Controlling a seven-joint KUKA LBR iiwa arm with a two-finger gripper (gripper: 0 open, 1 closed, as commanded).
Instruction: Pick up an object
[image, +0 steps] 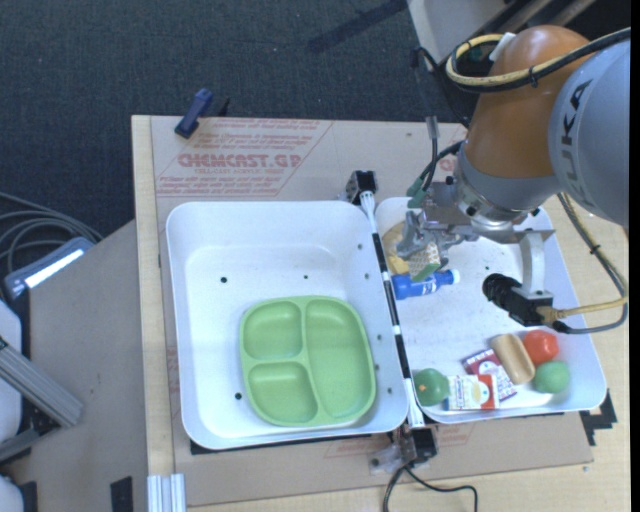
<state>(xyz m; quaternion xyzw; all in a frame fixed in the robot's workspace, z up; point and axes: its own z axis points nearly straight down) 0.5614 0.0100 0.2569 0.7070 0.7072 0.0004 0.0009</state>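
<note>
You had a pale brown surface (250, 165) on dark carpet, carrying two white bins side by side, with a blue clip (193, 112) at its 11 o'clock corner. The left bin (200, 250) held a green divided plate (305, 360), lying flat toward its 5 o'clock side. Your gripper (425, 242) hung over the 11 o'clock corner of the right bin (455, 325), close to the wall shared by the bins; whether it was open or closed, you could not tell, and nothing showed plainly in its grasp. Just at its 6 o'clock lay a blue bottle (425, 285) on its side, and a yellow item (398, 262) sat beside it at 9 o'clock, partly hidden. Along the bin's 5 to 6 o'clock edge you had a green ball (431, 384), a red and white packet (478, 390), a tan bun-like piece (512, 357), a red fruit (541, 345) and a green fruit (551, 377), all clustered well apart from the gripper.
</note>
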